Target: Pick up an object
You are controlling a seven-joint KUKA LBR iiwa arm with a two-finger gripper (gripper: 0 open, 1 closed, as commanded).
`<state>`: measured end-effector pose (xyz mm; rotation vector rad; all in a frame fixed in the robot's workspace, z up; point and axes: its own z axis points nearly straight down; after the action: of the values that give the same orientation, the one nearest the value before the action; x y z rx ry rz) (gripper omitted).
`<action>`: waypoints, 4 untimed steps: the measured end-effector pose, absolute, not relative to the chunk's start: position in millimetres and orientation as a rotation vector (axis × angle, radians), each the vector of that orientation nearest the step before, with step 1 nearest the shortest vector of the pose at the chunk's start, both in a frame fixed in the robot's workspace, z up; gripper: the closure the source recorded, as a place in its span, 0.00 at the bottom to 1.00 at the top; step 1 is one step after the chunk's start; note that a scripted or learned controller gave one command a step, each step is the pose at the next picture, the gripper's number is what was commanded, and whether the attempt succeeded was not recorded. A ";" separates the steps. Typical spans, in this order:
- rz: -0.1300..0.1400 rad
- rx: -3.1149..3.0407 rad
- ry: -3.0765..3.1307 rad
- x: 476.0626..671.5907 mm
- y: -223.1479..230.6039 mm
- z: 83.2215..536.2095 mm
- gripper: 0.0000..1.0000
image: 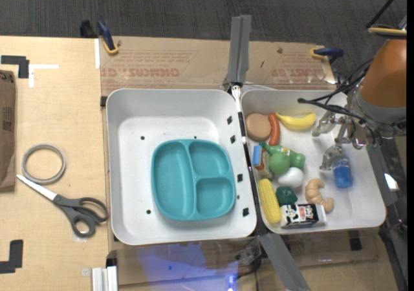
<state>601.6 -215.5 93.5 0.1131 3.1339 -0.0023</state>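
The arm is reaching in from the right and its gripper (336,134) is hanging over the right side of the right bin (362,218), above the heap of toy food that is the stock for this pick. The metal fingers (331,154) are pointing down and look spread apart, with nothing seated between them, so nothing is being held yet. Directly below and just nearer than the fingers, a small blue bottle (342,173) is lying on the bin floor; it is the closest thing to the tips, and I am judging it the likely target, though the slant of the camera is making it hard to tell whether the tips are touching it or hovering above. The other candidates are crowding the left half of that bin: a yellow banana (296,120) at the far side, a brown ball (258,127) and a red sausage (274,129) beside it, a green toy (283,159) in the middle, a corn cob (269,200) and a black-and-white carton (301,215) at the near edge, and a tan croissant-like piece (317,191). The bottle is sitting apart from the cluster, which is probably why the fingers are placed there. The left bin (129,154) is carrying a teal divided tray (194,180). On the table to the left, scissors (71,205) and a tape roll (43,162) are lying well clear of the work.
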 end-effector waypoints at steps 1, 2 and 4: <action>0.000 0.265 3.128 559.9 -221.5 92.9 0.00; -0.003 0.258 3.123 561.9 -220.3 103.4 1.00; -0.001 0.398 3.111 572.4 -221.8 93.1 0.00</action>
<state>572.4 -221.8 93.1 0.3976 3.1109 -0.0012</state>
